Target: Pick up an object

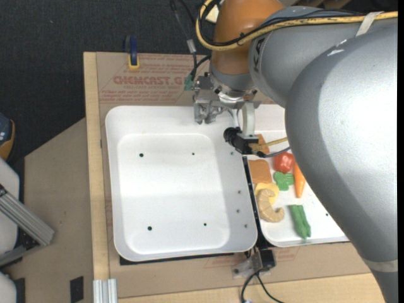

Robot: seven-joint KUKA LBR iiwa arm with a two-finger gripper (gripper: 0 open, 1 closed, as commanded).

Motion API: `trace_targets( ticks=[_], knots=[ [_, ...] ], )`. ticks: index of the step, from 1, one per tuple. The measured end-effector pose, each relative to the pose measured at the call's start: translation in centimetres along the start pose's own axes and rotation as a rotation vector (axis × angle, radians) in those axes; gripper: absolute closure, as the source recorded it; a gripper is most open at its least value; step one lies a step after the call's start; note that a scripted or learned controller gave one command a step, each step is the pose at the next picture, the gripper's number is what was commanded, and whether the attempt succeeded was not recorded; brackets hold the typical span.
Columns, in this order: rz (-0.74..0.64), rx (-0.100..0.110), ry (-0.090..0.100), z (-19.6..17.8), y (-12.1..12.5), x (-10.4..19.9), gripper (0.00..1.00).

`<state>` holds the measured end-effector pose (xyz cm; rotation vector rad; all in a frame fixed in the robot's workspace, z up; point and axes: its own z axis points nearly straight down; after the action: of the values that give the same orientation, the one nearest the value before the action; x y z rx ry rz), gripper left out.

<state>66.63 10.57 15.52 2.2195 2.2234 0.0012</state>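
The left bin and the right bin are seen to be of smooth white plastic with a soft sheen, set on a bench faced with matt brown board like cardboard, printed in faded red. The arm is cased in smooth, satin grey shell, its orange band is glossy and catches a highlight, and the gripper is made of bare, dull grey metal. The green piece, the red piece and the tan pieces look like smooth moulded plastic.
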Motion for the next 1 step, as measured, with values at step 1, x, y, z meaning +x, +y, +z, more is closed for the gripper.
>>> trace_targets(
  ticks=[1],
  knots=[
    [-0.001,-0.002,0.0,-1.03,0.04,0.03,1.0]
  ],
)
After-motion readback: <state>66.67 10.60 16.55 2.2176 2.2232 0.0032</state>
